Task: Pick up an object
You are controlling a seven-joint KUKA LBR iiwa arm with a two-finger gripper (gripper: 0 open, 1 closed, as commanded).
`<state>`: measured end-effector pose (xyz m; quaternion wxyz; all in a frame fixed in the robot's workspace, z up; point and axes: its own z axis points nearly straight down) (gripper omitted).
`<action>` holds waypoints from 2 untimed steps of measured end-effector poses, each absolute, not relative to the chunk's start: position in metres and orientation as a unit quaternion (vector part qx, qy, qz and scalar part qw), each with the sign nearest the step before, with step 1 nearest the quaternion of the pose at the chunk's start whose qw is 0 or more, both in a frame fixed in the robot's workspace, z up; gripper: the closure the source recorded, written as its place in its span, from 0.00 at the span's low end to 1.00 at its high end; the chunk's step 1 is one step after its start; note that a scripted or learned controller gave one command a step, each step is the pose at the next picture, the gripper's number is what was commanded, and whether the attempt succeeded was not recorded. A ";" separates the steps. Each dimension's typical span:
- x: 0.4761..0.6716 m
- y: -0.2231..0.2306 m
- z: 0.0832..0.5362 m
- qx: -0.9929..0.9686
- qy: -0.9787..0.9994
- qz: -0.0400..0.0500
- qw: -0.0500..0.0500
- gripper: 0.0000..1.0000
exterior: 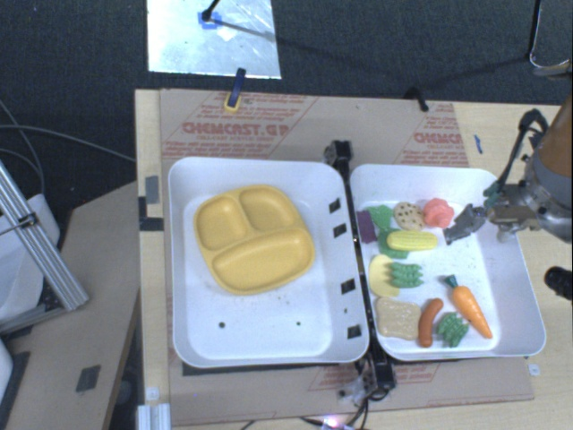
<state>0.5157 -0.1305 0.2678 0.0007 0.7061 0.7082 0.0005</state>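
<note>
Gripper [483, 219] — open, empty — hangs over right bin [515, 280], near pink toy [438, 211].

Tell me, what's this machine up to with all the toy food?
A robot arm reaches in from the right, and its gripper hovers over the right bin, near its upper right part. That bin holds toy food: a corn cob, a cookie, a pink piece, a carrot, a sausage and some greens. Nothing is between its fingers yet. The left bin holds a yellow divided tray.
</note>
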 end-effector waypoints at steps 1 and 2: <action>0.505 -0.019 0.179 0.702 0.712 0.000 -0.005 0.00; 0.508 -0.027 0.195 0.707 0.707 0.002 0.001 1.00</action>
